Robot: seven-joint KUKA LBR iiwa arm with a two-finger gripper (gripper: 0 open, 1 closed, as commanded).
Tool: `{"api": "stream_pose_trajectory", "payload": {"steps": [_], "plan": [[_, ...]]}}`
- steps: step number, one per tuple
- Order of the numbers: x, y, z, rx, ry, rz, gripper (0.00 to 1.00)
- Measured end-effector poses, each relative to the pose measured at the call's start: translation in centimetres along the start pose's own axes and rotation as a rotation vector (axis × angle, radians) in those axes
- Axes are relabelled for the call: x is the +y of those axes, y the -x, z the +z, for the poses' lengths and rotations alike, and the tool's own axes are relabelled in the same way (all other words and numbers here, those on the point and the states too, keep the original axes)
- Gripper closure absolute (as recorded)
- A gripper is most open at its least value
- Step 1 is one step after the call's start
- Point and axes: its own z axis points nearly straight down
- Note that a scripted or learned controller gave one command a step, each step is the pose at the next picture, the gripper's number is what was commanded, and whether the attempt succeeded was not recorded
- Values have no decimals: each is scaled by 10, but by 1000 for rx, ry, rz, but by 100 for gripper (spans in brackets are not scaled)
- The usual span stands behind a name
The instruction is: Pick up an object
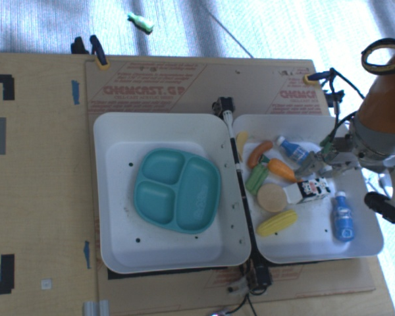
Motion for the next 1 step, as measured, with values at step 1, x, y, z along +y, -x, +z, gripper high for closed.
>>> {"api": "stream_pose_trajectory", "payload": {"steps": [1], "plan": [[47,-31,104,0,0,-56,0]]}}
